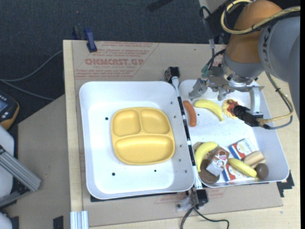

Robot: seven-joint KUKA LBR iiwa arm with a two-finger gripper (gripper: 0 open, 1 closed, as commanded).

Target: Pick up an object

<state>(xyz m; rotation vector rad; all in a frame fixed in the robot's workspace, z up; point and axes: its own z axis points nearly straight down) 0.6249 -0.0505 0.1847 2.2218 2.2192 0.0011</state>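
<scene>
You are looking at a job just starting: nearest you the pile of toy food [228,162] is lying in the right white plastic bin [281,163], farther back the grey metal gripper [208,86] is hanging over the curved yellow toy banana [211,108], and I cannot tell its grip, with dark carpet [38,23] lying beyond the brown wooden bench [119,61].

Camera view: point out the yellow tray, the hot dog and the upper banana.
yellow tray [142,135]: camera view, centre divider.
hot dog [190,113]: camera view, middle of sausage.
upper banana [211,107]: camera view, middle of curve.
</scene>
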